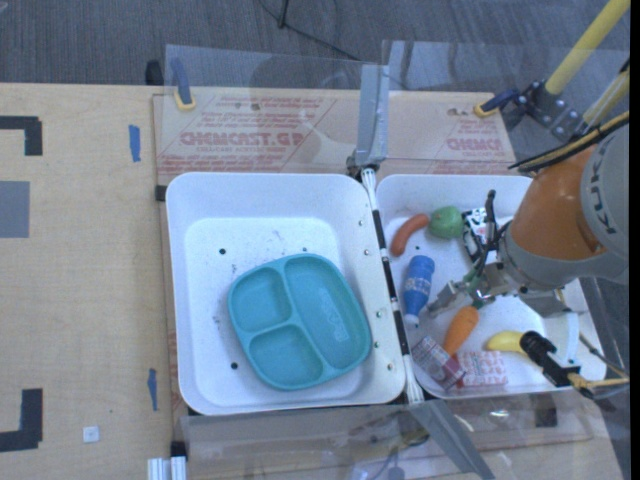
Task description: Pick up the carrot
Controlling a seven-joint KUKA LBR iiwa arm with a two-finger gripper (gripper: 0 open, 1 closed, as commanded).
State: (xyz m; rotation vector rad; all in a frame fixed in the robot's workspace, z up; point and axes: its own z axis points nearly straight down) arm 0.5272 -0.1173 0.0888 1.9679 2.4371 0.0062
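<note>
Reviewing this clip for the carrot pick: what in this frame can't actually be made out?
- Gripper: the finger state is unreadable; the metal parts are small and blurred above the carrot.
- Contact between gripper and carrot: cannot be settled from this slanted view.
- Right bin: the arm covers its far right part.
- Packet at the bin's near edge: the print is too small to read.

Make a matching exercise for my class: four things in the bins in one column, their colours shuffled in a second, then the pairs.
Things:
1. divided plate
2. carrot
3. banana
4. bottle

Colours:
A. yellow
B. blue with a white band
C. teal
D. orange

Pairs: 1-C, 2-D, 3-A, 4-B
</note>
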